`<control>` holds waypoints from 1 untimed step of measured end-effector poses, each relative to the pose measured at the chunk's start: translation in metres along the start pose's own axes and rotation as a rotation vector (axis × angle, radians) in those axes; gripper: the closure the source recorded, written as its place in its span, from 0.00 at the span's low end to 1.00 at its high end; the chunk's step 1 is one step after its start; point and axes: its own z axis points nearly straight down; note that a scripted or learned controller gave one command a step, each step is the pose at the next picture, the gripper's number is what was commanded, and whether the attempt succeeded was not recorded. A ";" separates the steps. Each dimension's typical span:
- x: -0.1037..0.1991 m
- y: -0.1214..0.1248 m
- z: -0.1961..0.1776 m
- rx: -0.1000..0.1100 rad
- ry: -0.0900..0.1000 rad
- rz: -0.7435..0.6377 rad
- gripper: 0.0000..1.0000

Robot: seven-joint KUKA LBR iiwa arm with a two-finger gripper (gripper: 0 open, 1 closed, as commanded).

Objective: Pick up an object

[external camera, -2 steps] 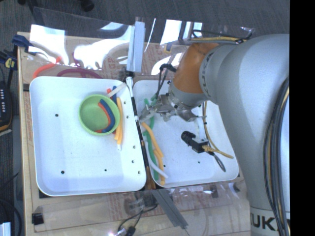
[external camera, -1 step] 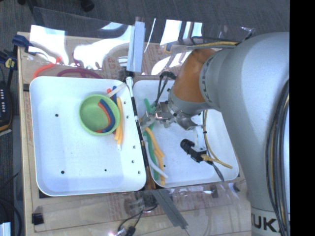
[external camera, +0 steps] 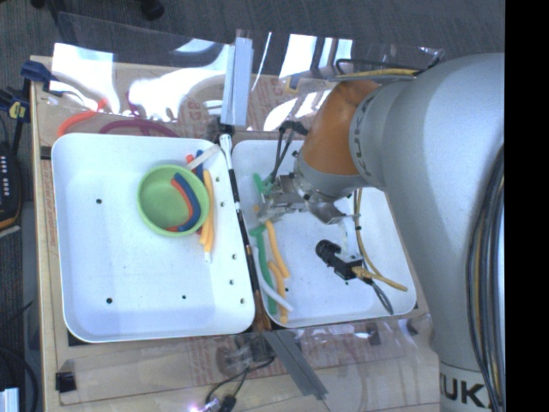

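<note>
I found the gripper low in the right bin at its 9 o'clock wall, over thin sticks; grip state: can't tell. Sticks looked light, stiff, slippery; I'd pinch mid-length.

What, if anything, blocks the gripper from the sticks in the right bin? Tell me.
Nothing visible does. The gripper is low in the right bin, right at the upper end of the orange and green sticks along the bin's left wall.
</note>
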 end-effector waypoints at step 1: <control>0.012 0.028 -0.104 0.000 0.005 -0.415 1.00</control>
